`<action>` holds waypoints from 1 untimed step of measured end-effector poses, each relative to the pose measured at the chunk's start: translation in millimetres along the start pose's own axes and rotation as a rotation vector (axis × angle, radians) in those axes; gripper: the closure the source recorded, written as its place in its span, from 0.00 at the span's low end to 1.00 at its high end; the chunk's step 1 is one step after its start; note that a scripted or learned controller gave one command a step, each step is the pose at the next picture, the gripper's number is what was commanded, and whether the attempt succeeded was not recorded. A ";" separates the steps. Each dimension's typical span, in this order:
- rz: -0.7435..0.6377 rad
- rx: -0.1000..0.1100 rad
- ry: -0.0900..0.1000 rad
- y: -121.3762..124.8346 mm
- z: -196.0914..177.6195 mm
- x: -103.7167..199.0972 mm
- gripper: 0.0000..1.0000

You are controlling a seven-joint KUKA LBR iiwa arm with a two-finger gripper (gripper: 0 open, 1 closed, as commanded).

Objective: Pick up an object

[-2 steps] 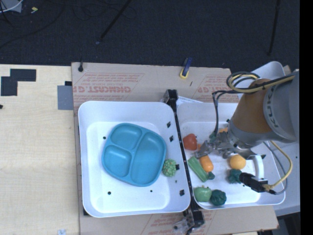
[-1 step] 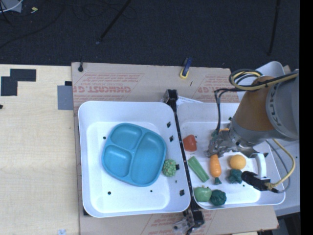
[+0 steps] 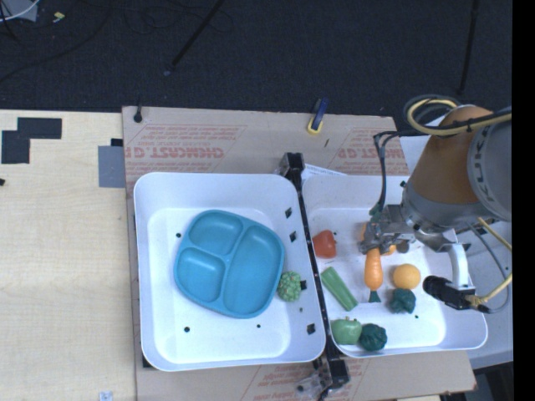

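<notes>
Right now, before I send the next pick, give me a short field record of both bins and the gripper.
left bin: blue three-compartment plastic plate; small green broccoli floret at its right edge
right bin: red tomato-like piece, long green vegetable, orange carrot, round orange fruit, two dark green florets, light green pear-like piece
gripper: low in right bin, just above the carrot's top end
grasp: cannot tell

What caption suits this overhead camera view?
Robot claw above a toy carrot in the right bin; blue plate in the left.
</notes>
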State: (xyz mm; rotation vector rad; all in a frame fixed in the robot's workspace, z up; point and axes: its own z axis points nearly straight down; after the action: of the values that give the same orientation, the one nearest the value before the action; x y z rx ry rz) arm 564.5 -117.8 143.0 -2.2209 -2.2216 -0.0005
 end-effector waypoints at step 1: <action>0.000 0.000 0.000 1.1 -41.9 -1.6 1.00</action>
State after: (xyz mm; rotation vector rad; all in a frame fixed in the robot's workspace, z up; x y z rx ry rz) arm 565.7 -119.4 184.9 -2.2213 -2.2218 -0.0008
